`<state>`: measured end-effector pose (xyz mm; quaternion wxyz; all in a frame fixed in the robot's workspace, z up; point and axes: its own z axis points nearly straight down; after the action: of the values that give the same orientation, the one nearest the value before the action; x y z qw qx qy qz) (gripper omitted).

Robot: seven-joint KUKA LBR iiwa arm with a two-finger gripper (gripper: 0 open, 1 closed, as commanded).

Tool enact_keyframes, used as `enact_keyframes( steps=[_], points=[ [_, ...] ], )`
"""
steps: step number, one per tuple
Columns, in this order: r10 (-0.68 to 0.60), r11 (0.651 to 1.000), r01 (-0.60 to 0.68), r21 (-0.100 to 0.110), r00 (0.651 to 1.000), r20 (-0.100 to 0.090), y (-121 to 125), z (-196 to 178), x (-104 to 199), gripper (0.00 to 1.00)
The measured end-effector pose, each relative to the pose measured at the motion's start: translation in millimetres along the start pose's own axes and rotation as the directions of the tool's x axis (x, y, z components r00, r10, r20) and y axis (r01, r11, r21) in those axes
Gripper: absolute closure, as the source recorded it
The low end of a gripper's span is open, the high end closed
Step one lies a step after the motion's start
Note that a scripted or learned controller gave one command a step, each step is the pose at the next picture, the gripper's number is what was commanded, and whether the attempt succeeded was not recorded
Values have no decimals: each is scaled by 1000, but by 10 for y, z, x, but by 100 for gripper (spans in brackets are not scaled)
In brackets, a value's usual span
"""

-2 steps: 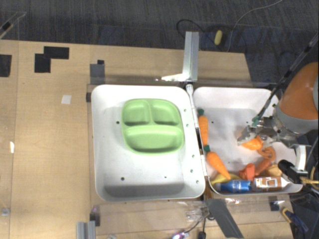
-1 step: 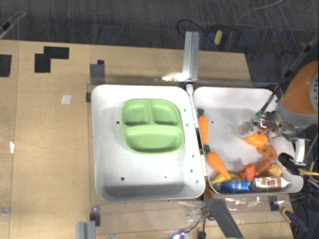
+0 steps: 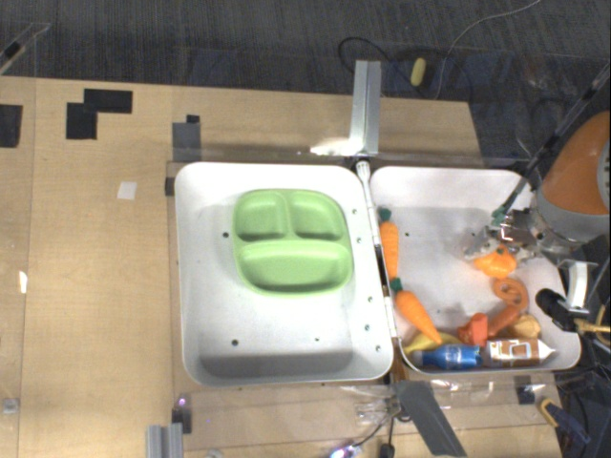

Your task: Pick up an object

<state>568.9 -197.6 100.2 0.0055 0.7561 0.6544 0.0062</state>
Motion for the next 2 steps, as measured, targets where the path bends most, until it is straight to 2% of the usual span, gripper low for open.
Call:
enact_keyframes(
  steps=[1,2],
  points=[
    [-188,982,188,12,982,-1,134,-387,869,100],
    [-116,993,116,11,993,0,460,-851,1512,100]
  ],
)
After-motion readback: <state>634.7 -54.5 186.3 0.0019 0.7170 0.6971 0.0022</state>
